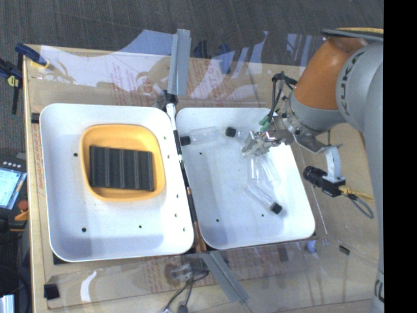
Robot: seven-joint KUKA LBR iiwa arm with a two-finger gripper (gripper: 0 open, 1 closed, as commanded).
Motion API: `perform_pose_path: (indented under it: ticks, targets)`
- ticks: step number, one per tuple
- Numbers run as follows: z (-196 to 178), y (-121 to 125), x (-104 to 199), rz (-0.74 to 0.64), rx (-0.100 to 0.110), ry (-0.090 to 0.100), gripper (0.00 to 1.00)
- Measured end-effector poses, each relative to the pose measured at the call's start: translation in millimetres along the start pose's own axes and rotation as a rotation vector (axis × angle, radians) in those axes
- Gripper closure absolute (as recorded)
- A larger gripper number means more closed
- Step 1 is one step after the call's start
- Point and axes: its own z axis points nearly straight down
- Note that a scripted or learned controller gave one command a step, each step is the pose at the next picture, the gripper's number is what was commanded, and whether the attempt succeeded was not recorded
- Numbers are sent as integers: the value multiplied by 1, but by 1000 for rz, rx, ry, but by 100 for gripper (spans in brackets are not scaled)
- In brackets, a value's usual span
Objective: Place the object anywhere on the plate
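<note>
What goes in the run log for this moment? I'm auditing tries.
gripper: over right bin, grasp unclear | clear tubes: in right bin | yellow plate: left bin | placement: not done

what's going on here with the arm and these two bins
A grey robot arm with an orange band reaches from the right, its claw low over the right white bin. Clear plastic tubes with black caps lie scattered in that bin. The yellow plate with a dark ribbed insert sits in the left white bin, with nothing placed on it yet.
</note>
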Motion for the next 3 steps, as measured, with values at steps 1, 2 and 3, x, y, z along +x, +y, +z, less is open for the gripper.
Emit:
perform_pose_path:
  ticks: [1, 2, 3]
  targets:
    - [0, 0, 0, 0, 0, 0, 0]
    - [1, 18, 46, -17, 0, 1, 0]
    - [9, 33, 93, -262, 1, 0, 0]
